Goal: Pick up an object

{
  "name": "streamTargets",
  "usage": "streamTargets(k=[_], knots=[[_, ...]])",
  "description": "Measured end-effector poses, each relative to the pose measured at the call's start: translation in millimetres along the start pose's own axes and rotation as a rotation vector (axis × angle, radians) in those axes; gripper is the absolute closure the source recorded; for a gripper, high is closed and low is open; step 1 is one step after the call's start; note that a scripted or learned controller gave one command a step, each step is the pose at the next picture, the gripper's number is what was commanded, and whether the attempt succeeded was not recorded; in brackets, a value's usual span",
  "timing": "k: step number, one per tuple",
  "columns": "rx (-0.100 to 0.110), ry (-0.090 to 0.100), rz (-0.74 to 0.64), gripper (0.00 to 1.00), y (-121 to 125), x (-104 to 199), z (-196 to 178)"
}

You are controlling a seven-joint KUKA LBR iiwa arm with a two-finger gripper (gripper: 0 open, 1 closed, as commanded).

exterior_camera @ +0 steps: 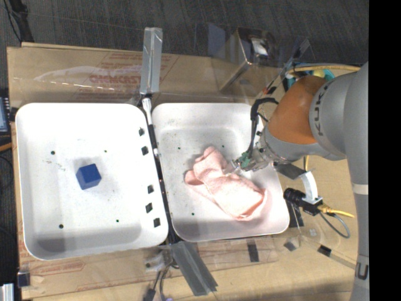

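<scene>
A pale pink cloth [225,184] lies crumpled in the right bin [188,121], spread from the middle toward its near right corner. Its left and far sides have bare white floor around them — the right rim is close. A blue cube [89,175] sits alone in the left bin [37,121]. The pincer [245,162] is low at the cloth's far right edge, seemingly touching it; I cannot tell whether it grips.
</scene>
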State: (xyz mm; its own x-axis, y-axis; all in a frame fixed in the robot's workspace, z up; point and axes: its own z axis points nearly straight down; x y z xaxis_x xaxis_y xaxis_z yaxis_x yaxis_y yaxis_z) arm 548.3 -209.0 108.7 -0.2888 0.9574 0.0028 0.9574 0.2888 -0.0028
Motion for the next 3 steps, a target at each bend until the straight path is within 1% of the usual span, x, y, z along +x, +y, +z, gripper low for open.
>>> streamTargets(k=[1, 2, 3], knots=[[-0.002, -0.003, 0.018, 1.0, -9.3, 0.6, -25.3], [-0.002, -0.003, 0.074, 1.0, -1.9, -1.1, -87.6], [-0.002, -0.003, 0.075, 0.0, -2.0, -1.2, -87.5]])
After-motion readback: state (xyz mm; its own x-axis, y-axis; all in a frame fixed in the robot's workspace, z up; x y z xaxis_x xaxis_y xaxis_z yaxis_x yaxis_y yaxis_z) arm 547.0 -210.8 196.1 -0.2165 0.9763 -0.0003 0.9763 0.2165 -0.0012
